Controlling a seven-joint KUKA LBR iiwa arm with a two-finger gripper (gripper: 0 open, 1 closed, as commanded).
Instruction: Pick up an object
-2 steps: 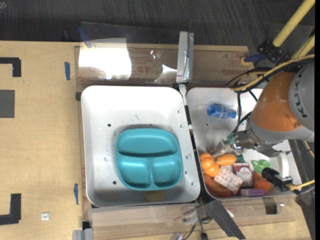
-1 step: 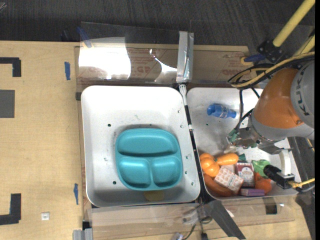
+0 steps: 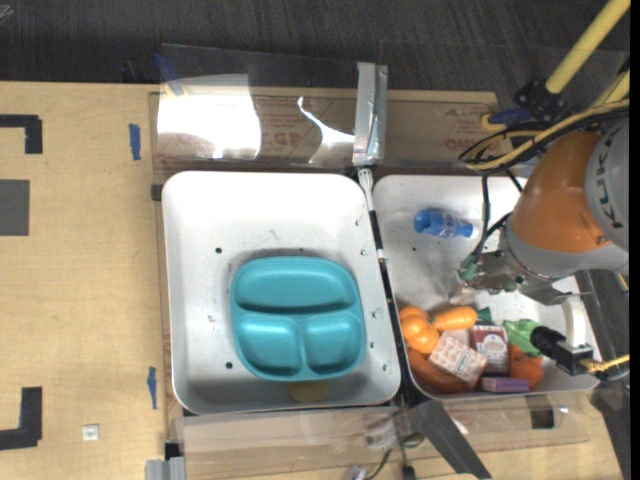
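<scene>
In the right bin (image 3: 400,203) a heap of small toy foods lies along the near wall: an orange piece (image 3: 453,319), a round orange one (image 3: 418,334), a white and red carton (image 3: 456,357), a red box (image 3: 491,346) and a green piece (image 3: 522,330). A blue bottle (image 3: 441,224) lies alone near the bin's far side. My gripper (image 3: 482,276) hangs low over the bin's middle, just above the heap's far edge, under the arm's orange band (image 3: 565,200). Nothing shows between its fingers.
The left bin (image 3: 190,268) holds a teal divided plate (image 3: 296,315). A clear plastic sheet and a metal bracket (image 3: 369,113) stand behind the bins. Cables and a yellow pole (image 3: 590,33) are at the back right. Cardboard covers the bench to the left.
</scene>
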